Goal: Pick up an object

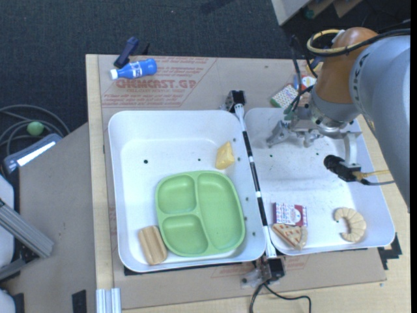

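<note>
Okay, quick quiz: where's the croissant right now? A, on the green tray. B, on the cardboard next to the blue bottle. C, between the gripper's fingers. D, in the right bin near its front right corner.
D: the croissant lies in the right bin, near its front right corner.

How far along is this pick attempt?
Nothing looks picked yet. The hand sits low at the back of the right bin, over bare floor. The croissant, the pizza slice and the small red packet all lie untouched near the front; the whole grasp remains.
</note>
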Controlling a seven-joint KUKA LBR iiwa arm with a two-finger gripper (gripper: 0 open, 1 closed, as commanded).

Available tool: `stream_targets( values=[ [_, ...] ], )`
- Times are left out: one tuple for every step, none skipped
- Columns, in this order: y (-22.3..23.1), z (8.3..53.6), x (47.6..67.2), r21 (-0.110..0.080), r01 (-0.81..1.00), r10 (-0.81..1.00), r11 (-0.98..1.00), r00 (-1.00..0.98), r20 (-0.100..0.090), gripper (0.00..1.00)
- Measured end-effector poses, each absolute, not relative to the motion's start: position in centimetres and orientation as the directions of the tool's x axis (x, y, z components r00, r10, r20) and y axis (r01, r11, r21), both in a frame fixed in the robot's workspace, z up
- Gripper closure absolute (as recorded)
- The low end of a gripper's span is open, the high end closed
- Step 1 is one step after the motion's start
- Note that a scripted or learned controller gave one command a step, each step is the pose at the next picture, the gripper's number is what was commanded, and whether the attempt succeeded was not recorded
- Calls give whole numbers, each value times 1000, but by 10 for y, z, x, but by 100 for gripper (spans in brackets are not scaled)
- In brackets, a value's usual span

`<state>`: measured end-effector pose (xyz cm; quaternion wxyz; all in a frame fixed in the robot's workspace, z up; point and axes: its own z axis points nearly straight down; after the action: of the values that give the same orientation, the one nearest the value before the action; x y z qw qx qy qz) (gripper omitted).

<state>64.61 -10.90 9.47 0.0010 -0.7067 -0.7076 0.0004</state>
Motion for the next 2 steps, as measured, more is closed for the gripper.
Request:
stream_targets(
  values=[
    [-98, 84, 617, -2, 1000, 1000, 0, 0, 1, 0],
    [-171, 165, 645, 4, 1000, 1000, 0, 0, -3, 0]
  ],
)
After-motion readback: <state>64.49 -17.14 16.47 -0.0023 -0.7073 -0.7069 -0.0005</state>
